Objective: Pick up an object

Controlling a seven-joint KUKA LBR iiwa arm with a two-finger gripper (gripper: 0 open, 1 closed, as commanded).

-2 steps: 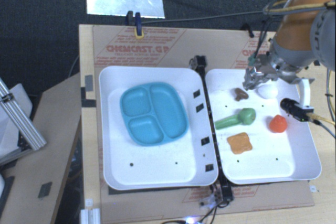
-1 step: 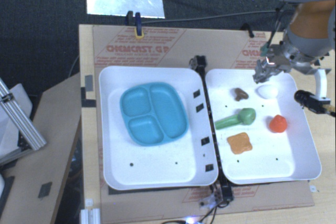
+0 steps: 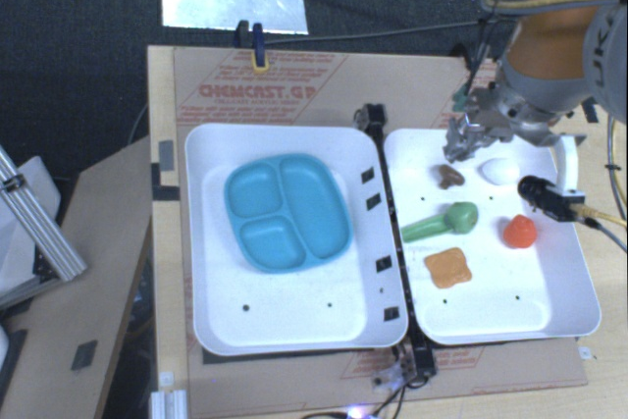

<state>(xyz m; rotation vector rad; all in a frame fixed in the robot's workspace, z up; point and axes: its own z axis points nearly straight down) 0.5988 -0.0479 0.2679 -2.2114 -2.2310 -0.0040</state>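
Observation:
In the right bin (image 3: 549,314) lie a small brown lump (image 3: 450,176), a white egg-shaped object (image 3: 497,171), a green object with a round head and a handle (image 3: 442,222), a red-orange ball (image 3: 520,232) and an orange flat piece (image 3: 447,267). My gripper (image 3: 458,148) hangs over the bin's far left part, just above and behind the brown lump. Nothing shows between its fingers. The left bin (image 3: 211,309) holds a blue divided plate (image 3: 287,211).
A black divider with clips (image 3: 385,211) runs between the two bins. The bins rest on a cardboard sheet (image 3: 265,83) with a blue and yellow clamp (image 3: 257,44) at its far edge. Bare white floor lies at the front of both bins.

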